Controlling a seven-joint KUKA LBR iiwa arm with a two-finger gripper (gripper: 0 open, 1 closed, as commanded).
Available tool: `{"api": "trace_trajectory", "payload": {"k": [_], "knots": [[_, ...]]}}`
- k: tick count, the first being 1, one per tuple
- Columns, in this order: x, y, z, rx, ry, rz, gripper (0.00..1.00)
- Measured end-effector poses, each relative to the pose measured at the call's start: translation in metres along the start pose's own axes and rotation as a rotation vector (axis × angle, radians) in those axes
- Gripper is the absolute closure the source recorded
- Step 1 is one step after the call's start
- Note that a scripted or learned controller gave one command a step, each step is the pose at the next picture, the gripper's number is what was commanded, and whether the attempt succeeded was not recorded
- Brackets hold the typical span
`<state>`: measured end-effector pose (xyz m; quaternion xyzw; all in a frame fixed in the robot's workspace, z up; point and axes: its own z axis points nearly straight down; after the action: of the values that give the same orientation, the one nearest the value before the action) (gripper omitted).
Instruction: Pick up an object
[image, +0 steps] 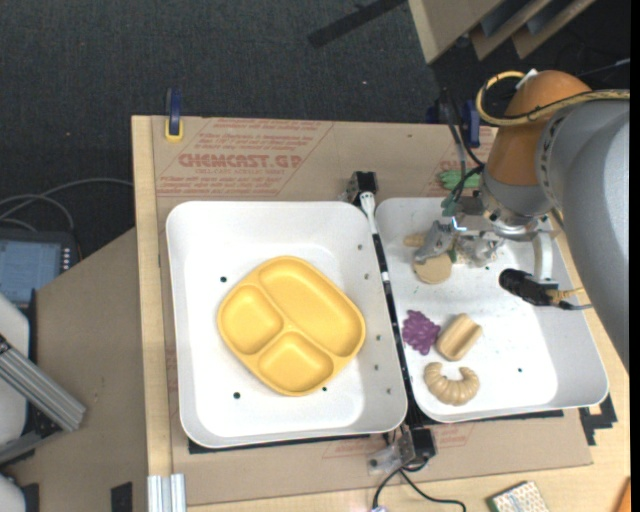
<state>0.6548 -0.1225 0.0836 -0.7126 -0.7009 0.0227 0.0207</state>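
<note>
— Where are you?

— My gripper (447, 243) is low in the far end of the right bin (570, 375), just above a tan cookie-like piece (433, 268).

— Holding it?

— I cannot tell how my fingers stand.

— What else?

— A purple grape bunch (421, 331), a bread roll (459, 337) and a croissant (452, 383) lie nearer. A yellow divided plate (289, 323) sits in the left bin (200, 240).
</note>
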Motion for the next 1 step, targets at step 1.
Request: {"api": "trace_trajectory", "payload": {"k": [1], "knots": [[0.0061, -0.0004, -0.0002, -0.002, -0.008, 0.004, 0.00]]}}
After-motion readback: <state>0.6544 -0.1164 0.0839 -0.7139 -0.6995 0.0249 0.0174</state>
